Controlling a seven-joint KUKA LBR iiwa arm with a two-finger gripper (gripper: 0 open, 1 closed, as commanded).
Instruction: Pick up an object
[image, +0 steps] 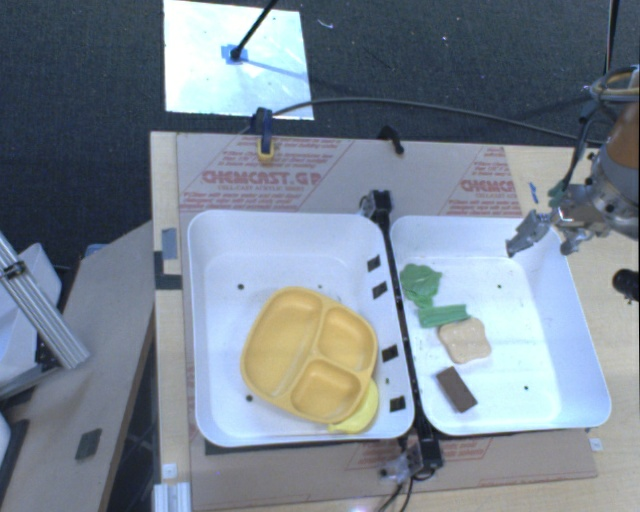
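The right bin (575, 330) holds a green leafy piece (420, 283), a green strip (442, 315), a beige toast-shaped piece (465, 340) and a small brown block (456, 389), all along its left half. My gripper (547, 238) hangs above the right bin's far right corner, well away from these items. Its fingers stand apart with nothing between them.
In the left bin (215, 300) lie a yellow divided tray (310, 355) and a yellow curved piece (360, 410) tucked under its near right edge. Black clips (388, 352) line the wall between the bins. A cable (420, 100) runs across the back of the bench.
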